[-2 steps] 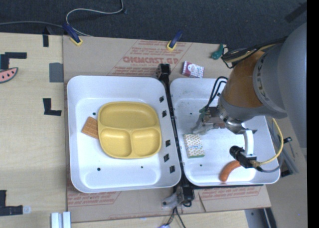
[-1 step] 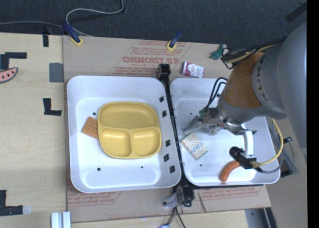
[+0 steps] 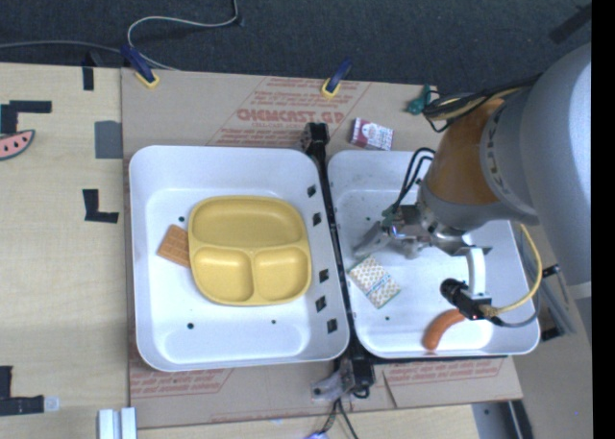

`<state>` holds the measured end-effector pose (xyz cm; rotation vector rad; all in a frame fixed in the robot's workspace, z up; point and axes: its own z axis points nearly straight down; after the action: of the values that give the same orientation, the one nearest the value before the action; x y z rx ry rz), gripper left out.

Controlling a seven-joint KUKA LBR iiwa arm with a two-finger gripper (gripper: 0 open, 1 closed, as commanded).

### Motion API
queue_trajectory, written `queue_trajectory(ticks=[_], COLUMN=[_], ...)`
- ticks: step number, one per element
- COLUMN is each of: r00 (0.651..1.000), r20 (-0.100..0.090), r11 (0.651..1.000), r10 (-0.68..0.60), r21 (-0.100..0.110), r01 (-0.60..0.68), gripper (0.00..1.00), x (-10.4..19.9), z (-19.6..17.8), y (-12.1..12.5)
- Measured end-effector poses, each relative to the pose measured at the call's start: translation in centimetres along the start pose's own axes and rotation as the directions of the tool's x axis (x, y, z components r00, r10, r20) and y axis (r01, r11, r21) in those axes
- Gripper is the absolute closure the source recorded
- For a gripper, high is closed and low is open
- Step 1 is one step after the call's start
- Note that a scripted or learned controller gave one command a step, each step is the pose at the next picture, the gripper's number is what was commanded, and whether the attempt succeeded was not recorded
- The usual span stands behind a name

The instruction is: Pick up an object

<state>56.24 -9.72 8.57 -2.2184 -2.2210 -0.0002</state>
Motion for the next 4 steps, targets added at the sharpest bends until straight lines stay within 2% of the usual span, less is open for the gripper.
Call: queue_trajectory(ticks=[1, 2, 3, 4], r00=[1.0, 1.0, 1.0, 1.0], r20=[0.004, 0.004, 0.004, 0.005], r11=[1.0, 1.0, 1.0, 1.0], r10=[0.0, 0.001, 0.0, 0.0], r21=[-0.008, -0.007, -0.008, -0.009], r01=[0.0, -0.001, 0.0, 0.0], gripper=[0.0, 0.0, 0.0, 0.0], x=[0.3, -0.7, -0.1, 0.3], z=[-0.1, -0.1, -0.1, -0.1], y=[-2.5, -7.7, -0.9, -2.4])
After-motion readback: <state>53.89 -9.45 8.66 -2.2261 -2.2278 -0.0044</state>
